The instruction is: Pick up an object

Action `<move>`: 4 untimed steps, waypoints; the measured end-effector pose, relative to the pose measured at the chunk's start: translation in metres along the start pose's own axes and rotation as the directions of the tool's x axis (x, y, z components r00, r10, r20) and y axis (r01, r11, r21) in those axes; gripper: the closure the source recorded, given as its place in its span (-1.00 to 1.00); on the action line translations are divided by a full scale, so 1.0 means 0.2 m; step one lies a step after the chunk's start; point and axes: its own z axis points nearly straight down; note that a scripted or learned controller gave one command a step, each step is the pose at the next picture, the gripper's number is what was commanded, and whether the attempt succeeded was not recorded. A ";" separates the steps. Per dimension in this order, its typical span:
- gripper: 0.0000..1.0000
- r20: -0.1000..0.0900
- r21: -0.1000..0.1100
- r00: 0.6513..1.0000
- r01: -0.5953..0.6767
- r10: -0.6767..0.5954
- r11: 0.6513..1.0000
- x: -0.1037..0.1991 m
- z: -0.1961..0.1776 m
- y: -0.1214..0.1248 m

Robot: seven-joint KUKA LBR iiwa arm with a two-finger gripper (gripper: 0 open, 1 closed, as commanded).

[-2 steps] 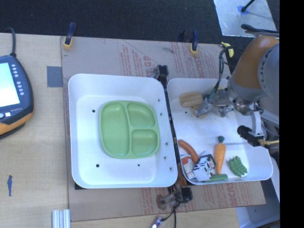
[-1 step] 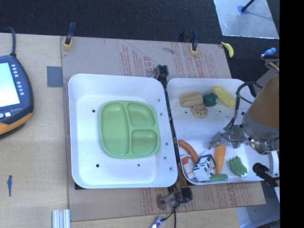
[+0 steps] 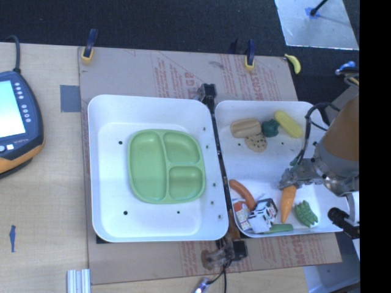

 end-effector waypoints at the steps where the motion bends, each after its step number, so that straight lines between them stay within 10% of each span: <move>1: 1.00 -0.001 -0.006 1.000 -0.005 0.005 1.000 0.15 -0.28 0.47; 4: 1.00 0.000 -0.004 1.000 -0.005 0.005 1.000 1.08 -0.67 0.37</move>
